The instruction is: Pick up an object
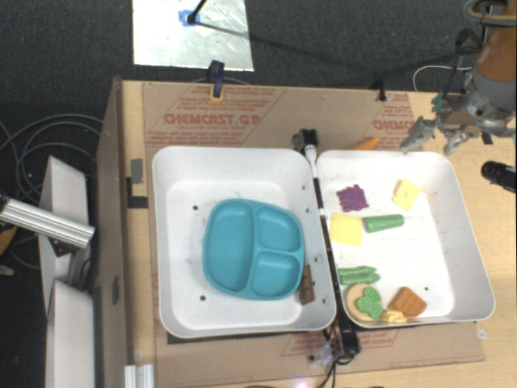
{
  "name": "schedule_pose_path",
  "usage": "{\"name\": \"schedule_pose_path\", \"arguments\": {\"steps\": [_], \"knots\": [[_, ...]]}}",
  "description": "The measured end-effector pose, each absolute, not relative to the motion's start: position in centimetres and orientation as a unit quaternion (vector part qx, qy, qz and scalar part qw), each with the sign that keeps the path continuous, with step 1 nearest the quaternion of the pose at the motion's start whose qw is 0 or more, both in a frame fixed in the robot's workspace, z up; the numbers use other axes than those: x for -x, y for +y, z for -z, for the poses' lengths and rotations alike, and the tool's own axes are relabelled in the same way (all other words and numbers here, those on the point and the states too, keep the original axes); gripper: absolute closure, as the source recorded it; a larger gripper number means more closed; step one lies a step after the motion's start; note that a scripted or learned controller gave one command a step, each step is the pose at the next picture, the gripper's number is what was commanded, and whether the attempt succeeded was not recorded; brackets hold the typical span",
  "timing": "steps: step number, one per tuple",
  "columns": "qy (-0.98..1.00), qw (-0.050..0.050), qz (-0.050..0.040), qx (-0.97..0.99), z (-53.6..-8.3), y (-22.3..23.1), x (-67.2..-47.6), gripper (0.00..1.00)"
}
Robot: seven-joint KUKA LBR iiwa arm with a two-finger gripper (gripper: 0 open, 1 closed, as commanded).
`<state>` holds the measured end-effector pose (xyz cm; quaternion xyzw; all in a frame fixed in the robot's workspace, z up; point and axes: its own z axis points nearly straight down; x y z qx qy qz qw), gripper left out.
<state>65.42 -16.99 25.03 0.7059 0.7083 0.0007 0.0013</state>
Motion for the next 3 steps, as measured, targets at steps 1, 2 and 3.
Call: {"name": "schedule_pose_path", "arguments": {"steps": [1,2,3], "knots": [[0.708,-0.001,0.0009,-0.707,-20.0,-16.4,-62.6,0.0],[0.71,0.0,-0.0009,-0.704,-9.9,-10.3,-64.6,0.0],[0.709,0.001,-0.0005,-0.705,-8.5,-9.4,-65.0,0.0]]}}
